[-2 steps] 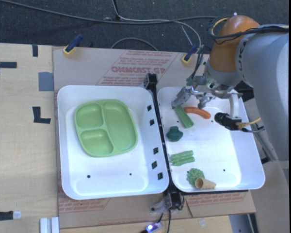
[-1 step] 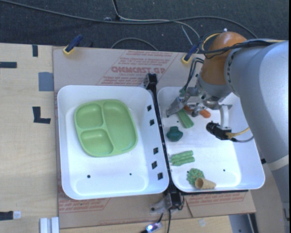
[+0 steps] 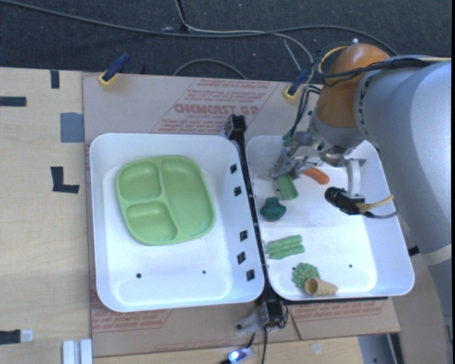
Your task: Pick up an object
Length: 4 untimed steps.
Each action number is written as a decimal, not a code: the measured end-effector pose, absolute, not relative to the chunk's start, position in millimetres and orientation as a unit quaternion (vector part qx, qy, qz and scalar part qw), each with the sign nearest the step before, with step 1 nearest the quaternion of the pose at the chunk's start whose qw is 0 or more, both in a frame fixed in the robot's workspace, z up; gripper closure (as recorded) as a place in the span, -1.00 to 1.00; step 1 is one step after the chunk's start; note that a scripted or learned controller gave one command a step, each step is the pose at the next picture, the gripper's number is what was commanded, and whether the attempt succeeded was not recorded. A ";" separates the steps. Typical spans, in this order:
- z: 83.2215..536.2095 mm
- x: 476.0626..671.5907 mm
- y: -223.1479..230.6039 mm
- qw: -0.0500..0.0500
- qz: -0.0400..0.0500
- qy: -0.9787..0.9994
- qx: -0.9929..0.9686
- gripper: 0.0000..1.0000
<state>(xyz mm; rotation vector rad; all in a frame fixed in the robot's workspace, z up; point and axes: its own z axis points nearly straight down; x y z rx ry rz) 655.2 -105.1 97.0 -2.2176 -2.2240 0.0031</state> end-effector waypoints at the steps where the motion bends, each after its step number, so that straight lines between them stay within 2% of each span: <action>1: 159.9 656.1 -108.2 -0.002 -0.001 -0.707 -0.707 1.00; 2: 209.8 647.3 -105.5 -0.001 -0.001 -0.708 -0.707 1.00; 3: 272.4 651.3 -106.2 -0.002 -0.001 -0.708 -0.707 1.00; 4: 269.2 643.9 -56.9 0.001 0.001 -0.709 -0.705 1.00</action>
